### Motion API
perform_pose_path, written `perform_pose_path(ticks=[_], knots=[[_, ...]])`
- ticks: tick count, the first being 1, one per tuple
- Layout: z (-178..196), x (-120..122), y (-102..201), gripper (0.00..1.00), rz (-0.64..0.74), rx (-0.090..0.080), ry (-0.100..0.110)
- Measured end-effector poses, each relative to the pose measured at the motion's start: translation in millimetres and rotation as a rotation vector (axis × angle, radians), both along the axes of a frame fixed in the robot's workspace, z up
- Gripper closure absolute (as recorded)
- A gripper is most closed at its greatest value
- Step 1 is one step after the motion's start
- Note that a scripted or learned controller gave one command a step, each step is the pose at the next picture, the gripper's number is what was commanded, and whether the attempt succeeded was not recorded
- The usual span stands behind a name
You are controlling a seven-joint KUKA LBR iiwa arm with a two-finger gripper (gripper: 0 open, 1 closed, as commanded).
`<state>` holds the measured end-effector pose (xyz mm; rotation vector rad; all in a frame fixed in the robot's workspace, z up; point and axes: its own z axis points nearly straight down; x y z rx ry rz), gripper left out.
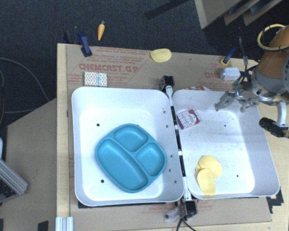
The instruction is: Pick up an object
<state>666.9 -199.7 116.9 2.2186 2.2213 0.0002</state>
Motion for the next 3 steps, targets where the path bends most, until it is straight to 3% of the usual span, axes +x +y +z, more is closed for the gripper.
perform_pose_path(ticks=[1,2,3], knots=[[23,-60,41,0.0,-0.001,0.002,0.002],[-26,-99,74,0.0,-0.001,0.002,0.004],[-22,-188,39,0.0,-0.003,0.002,0.003]])
